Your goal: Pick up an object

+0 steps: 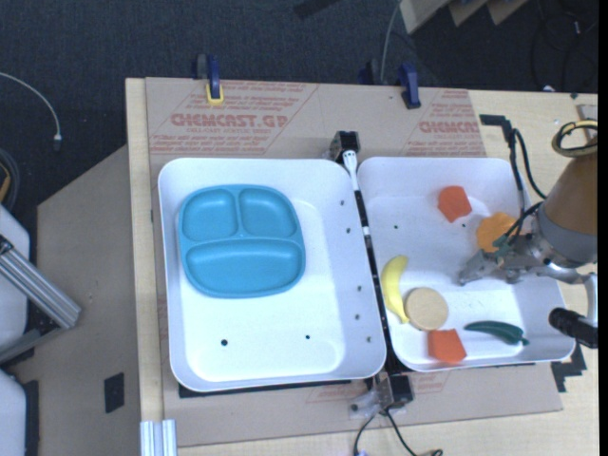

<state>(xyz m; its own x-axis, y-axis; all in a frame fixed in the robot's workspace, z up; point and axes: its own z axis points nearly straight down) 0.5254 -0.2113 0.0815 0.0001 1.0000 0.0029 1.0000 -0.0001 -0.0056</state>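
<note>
The right bin [408,183] holds several small items. An orange-red block [454,203] lies toward the back, and an orange lump [495,230] sits right of it. A yellow banana [393,288] lies along the bin's left wall, with a tan round disc [426,308] beside it. A second orange-red block [446,346] and a dark green pod [496,331] rest near the front wall. My gripper [478,270] hangs low over the middle of this bin, just below the orange lump and right of the disc. Nothing shows in its grasp.
The left bin [323,331] carries a blue divided plate [243,239] in its back half. A black divider bar [359,218] runs between the bins. The arm's orange band [576,198] and a black cable [518,164] stand over the right bin's far right side.
</note>
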